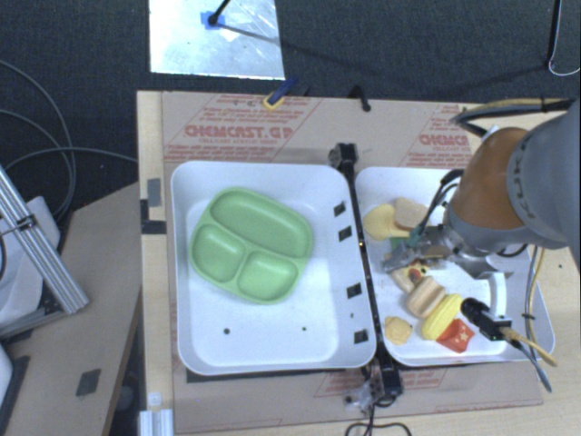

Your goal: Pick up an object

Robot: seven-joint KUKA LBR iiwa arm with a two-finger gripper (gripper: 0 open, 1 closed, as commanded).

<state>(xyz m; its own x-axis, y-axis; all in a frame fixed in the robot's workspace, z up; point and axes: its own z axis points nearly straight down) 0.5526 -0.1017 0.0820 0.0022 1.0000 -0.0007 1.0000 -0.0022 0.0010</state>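
Lowered into the right bin (522, 243) near the counter's right edge, end effector (406, 254) poised among small food toys (427, 291) heaped there for easy picking; finger spread impossible to tell. Green divided plate (251, 245) alone in the left bin (204, 357), out of the way.

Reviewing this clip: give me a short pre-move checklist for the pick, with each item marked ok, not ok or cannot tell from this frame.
1. Objects available in the right bin: ok; several small food-like pieces lie clustered there.
2. Gripper is over that cluster: ok; it sits low at the pile's upper left.
3. Object seen between the fingers: cannot tell; the arm and clutter hide the tips.
4. Target isolated: not ok; pieces touch or crowd each other.
5. Left bin contents out of the way: ok; the green divided plate lies apart from the arm.
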